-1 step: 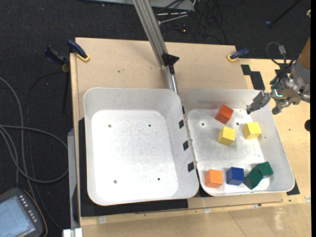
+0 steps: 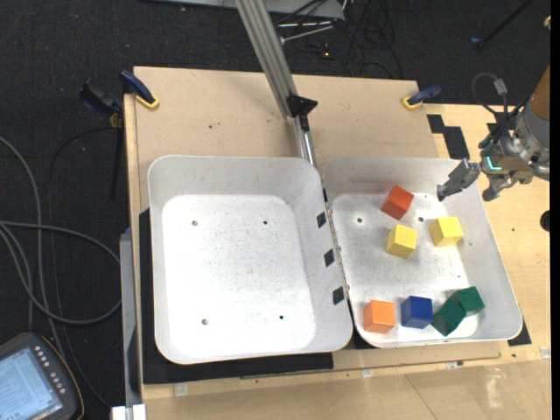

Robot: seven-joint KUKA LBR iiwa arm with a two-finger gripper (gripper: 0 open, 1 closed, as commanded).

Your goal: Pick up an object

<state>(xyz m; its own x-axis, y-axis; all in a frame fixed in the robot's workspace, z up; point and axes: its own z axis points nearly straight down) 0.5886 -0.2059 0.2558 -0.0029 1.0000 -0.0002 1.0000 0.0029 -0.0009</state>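
Observation:
Several blocks lie in the right bin point(image 2: 363, 186). A red-orange block point(image 2: 397, 202) sits near its back, with a yellow block point(image 2: 402, 241) below it and another yellow block point(image 2: 447, 230) to the right. Along the front edge are an orange block point(image 2: 379, 315), a blue block point(image 2: 417, 311) and two dark green blocks point(image 2: 458, 308) touching each other. My gripper point(image 2: 473, 182) hangs open over the bin's back right rim, fingers spread, nothing between them. It is up and right of the right-hand yellow block.
The left bin point(image 2: 232, 256) sits beside the right one on the wooden bench. A slanted metal pole point(image 2: 267, 46) runs from the top down to the gap between the bins. Clamps point(image 2: 140, 90) hold the board's back corners.

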